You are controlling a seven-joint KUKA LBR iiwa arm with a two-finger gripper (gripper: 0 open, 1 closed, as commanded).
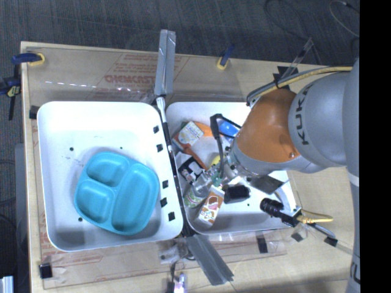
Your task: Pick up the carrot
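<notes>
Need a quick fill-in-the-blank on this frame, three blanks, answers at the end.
1. The blue divided tray lies in the ____ bin of the camera view.
2. The arm hangs over the ____ bin of the camera view.
3. The band above the wrist is ____.
Missing words: left; right; orange
</notes>
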